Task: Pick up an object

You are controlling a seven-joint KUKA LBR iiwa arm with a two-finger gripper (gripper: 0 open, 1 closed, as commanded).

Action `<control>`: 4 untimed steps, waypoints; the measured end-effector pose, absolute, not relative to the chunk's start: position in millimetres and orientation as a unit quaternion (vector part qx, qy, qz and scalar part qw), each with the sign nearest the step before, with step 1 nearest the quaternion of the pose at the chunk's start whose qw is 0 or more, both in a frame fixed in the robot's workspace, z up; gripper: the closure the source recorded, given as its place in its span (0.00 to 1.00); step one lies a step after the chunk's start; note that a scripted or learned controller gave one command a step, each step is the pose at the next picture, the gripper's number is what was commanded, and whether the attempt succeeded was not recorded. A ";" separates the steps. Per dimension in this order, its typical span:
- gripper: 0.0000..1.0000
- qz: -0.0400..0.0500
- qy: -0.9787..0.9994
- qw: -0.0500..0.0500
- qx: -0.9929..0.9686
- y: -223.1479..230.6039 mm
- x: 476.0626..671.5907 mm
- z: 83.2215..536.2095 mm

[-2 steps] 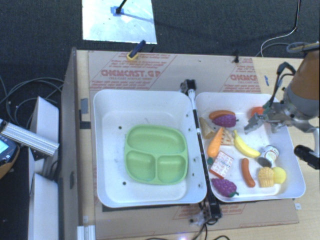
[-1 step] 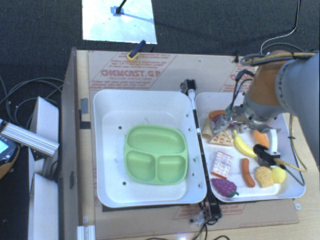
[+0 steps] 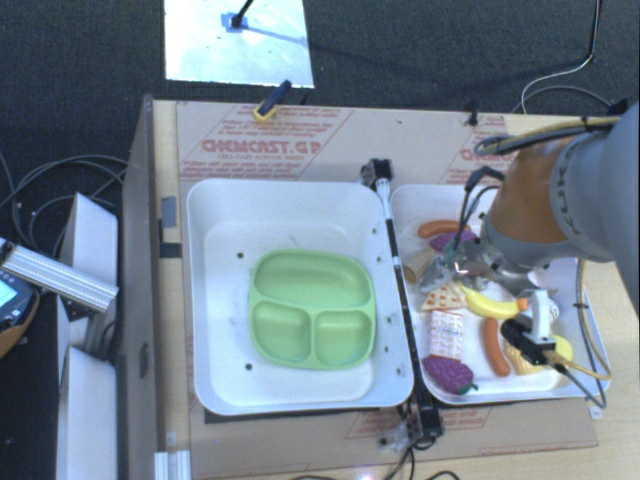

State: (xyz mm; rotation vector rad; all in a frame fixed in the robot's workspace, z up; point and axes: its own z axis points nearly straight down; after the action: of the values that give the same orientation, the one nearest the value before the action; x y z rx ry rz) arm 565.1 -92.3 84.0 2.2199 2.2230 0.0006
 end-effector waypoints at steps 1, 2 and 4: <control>0.00 -0.004 0.707 -0.004 0.707 -89.3 661.1 84.4; 1.00 -0.004 0.708 -0.004 0.706 -89.1 661.4 94.7; 0.00 0.000 0.708 0.000 0.707 -84.1 626.3 84.2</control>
State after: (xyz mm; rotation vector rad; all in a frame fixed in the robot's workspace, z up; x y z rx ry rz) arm 626.3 -84.1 84.2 2.2196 2.2226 0.0006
